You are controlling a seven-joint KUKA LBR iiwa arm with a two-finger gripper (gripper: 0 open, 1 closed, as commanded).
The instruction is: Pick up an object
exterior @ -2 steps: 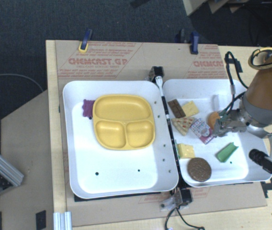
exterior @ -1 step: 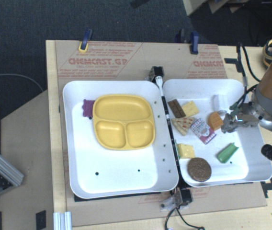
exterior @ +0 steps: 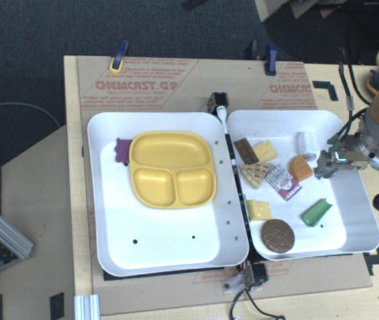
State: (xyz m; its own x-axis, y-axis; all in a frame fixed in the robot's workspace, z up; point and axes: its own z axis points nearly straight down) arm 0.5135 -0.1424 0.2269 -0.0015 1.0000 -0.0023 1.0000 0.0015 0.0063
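My gripper [exterior: 325, 166] hangs over the right side of the right bin [exterior: 359, 209], just to the right of an orange, rounded piece [exterior: 301, 168]. Nothing can be seen between its tips. A green pickle-like piece [exterior: 315, 211] lies below the gripper. A small white item [exterior: 305, 141] sits up and to the left of it. Further left in this bin are a brown bar [exterior: 245, 151], a yellow cheese wedge [exterior: 265, 152], a pizza slice [exterior: 256, 174], a pink packet [exterior: 283, 181], a yellow block [exterior: 259, 210] and a round brown cookie [exterior: 277, 235].
The left bin [exterior: 163, 245] holds a yellow divided plate [exterior: 173, 169] with a purple toy [exterior: 122, 151] at its left edge. Blue clamps [exterior: 270, 59] grip the board's far edge. Cables [exterior: 347, 89] run down at the right beside the arm.
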